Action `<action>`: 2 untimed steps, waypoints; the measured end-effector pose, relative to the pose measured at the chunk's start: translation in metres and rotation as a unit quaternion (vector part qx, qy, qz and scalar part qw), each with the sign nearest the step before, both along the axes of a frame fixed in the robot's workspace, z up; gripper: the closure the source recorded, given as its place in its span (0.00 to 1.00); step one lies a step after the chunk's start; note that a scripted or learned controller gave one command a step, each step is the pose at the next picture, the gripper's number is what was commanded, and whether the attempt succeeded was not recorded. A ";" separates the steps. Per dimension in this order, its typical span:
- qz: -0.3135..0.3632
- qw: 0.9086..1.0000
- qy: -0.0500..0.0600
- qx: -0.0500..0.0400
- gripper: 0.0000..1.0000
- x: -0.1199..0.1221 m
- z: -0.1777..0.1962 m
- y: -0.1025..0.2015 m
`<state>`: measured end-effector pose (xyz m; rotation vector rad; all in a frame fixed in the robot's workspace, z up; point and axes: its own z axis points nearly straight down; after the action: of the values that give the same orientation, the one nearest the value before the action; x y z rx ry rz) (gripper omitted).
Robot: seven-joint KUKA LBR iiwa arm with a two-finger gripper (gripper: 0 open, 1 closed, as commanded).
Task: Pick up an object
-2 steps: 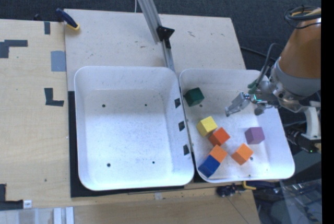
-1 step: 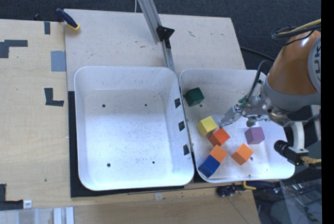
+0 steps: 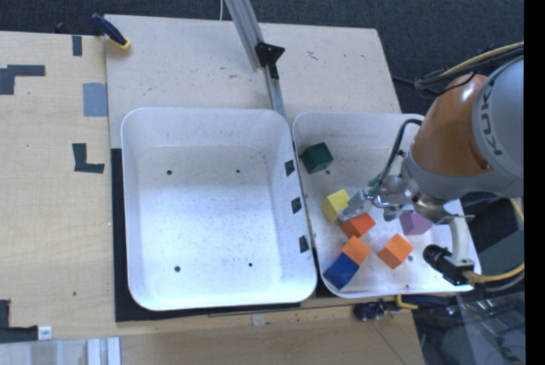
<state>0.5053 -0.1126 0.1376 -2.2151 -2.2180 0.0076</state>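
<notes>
The gripper (image 3: 364,208) is seen directly over the red-orange block (image 3: 358,225), mid right bin (image 3: 387,123); finger state cannot be told.

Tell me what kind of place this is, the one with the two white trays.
Probably a robotics lab bench set up for grasping trials. A grey and orange arm reaches over the right bin, which holds small coloured blocks like a green cube. The plywood bench carries tape marks, above dark carpet.

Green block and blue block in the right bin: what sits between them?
In the camera view, between the green block and the blue block lie the yellow block, a red-orange block and an orange block.
</notes>
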 end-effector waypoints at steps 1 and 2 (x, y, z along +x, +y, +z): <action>0.000 1.000 -0.002 -0.001 0.00 -0.001 -0.048 0.000; 0.000 1.000 -0.002 0.000 1.00 -0.001 -0.037 0.002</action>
<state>0.5044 -0.1110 0.1008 -2.2161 -2.2199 0.0029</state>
